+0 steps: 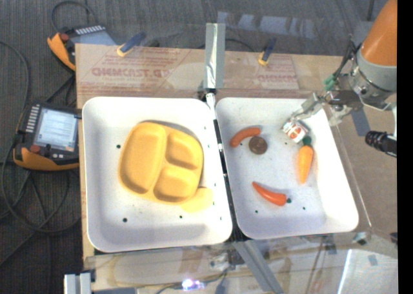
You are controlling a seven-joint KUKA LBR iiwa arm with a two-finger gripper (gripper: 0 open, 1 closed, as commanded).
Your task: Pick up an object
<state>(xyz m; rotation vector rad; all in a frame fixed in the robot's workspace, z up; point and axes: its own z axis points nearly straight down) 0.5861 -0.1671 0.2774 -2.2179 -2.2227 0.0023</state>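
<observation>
Toys are scattered in the right bin [348, 218]: a carrot [304, 163], a red pepper [269, 194], a sausage [244, 135] and a brown disc [258, 146]. The gripper [295, 130] is poised over the bin's upper right, just above the carrot. A yellow tray [161, 161] lies in the left bin [103, 222].

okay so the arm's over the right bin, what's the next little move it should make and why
Probably lower the gripper straight down: it hovers at the right bin's upper right, above a small red-and-white object beside the carrot, with nothing visibly between its fingers.
</observation>
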